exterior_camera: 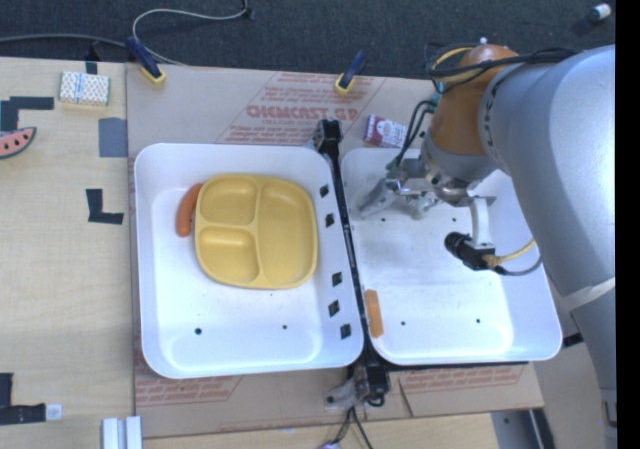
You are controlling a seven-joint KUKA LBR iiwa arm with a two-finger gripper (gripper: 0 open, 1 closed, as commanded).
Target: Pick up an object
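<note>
The gripper (385, 195) is hanging over the right bin (520, 327), its fingers spread apart and gripping nothing. An orange carrot-like piece (373, 313) is lying well below it at the bin's left edge. Beyond the gripper, cardboard (290, 109) is showing red "CHEMCAST GP" lettering.

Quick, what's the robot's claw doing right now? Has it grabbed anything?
Gripper: over the right bin, nothing seen between its fingers; open or shut cannot be told.
</note>
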